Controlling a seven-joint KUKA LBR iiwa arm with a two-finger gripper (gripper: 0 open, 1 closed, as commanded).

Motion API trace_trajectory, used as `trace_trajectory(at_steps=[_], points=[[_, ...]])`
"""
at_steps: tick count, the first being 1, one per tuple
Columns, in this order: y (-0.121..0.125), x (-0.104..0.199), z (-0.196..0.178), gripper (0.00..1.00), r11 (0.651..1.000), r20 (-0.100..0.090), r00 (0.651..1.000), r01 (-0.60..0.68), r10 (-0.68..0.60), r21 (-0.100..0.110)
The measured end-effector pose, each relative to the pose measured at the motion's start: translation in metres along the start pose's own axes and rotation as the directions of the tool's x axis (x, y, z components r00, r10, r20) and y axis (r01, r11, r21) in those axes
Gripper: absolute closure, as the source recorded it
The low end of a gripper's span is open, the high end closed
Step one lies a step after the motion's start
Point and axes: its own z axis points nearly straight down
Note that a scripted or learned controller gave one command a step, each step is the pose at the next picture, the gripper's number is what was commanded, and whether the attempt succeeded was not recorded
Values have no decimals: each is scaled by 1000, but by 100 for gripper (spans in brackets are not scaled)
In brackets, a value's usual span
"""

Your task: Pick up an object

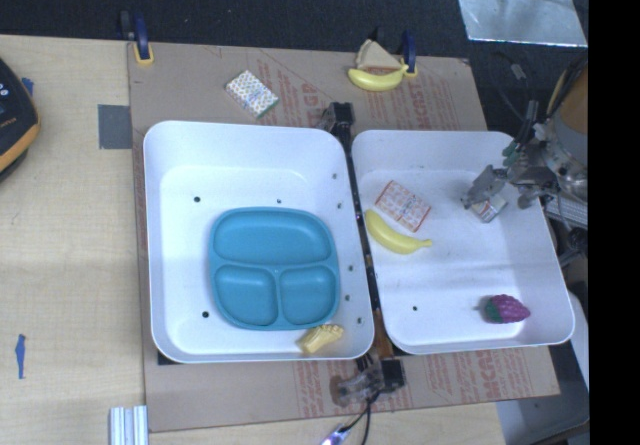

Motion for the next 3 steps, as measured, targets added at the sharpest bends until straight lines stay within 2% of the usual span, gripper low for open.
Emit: trace_trajectory(at_steps=[1, 2, 3], points=[[23, -24, 89, 0, 1000, 1, 1000, -1, 1, -2], [-96, -20, 103, 0, 1000, -1, 1000, -1, 1, 1], [-3, -26, 102, 0, 1000, 0, 1000, -1, 1, -2]])
